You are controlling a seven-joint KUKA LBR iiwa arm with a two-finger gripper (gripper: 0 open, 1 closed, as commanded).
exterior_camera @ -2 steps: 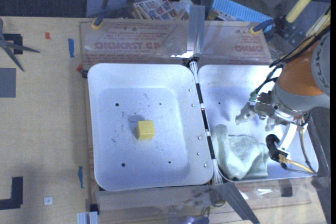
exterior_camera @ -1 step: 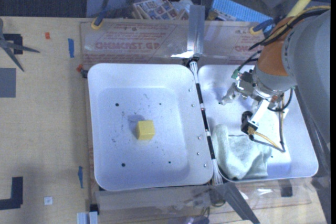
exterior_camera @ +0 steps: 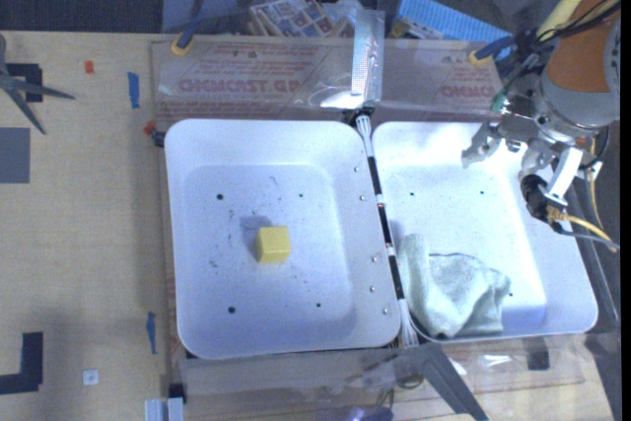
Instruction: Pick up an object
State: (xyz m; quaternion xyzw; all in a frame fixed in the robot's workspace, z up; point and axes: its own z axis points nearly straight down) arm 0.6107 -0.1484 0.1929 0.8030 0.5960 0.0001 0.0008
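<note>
Hand [exterior_camera: 508, 145] hangs over the right white bin's [exterior_camera: 562, 311] far side; I can't tell its grip state. Small yellow foam cube [exterior_camera: 274, 244] sits mid left bin [exterior_camera: 187, 212]; crumpled white cloth [exterior_camera: 452, 291] lies nearer. I judge a centred vertical descent best.

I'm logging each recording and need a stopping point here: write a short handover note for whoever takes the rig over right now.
Gripper: over the right bin's far right part, nothing seen between its fingers; open or shut cannot be told.
Things: yellow block lies in the middle of the left bin; crumpled white cloth lies in the right bin's near left corner, against the divide.
Done: nothing picked up yet; both things rest on the bin floors.
Left: choose one, come down on it, grasp, lift. The cloth is the nearer of the two to the arm.
</note>
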